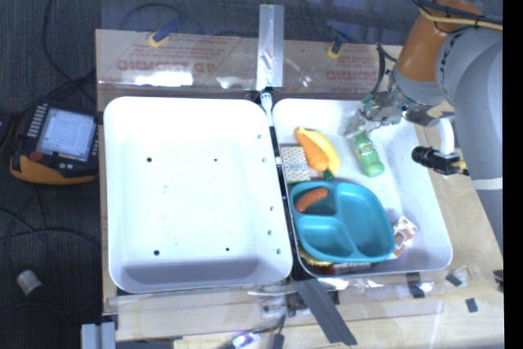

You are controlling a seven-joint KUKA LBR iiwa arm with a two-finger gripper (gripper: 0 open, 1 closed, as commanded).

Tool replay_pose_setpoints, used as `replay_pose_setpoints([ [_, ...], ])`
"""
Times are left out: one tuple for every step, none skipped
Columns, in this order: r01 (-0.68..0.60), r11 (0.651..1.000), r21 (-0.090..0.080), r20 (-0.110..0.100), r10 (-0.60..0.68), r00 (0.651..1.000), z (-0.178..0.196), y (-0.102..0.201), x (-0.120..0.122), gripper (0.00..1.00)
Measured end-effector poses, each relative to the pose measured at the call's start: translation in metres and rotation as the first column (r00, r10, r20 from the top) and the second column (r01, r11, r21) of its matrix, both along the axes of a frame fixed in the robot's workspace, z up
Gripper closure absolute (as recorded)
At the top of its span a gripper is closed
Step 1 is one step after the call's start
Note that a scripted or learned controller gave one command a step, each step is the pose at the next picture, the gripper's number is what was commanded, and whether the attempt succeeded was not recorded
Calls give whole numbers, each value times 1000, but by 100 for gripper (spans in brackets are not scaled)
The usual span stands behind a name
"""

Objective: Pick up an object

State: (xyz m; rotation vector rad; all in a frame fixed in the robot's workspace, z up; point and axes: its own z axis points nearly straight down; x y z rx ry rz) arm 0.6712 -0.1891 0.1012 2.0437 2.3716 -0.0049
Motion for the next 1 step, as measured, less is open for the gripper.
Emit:
replay_pose_setpoints([
  [18,1000,8,-6,-18,1000,88,3,-3,100],
])
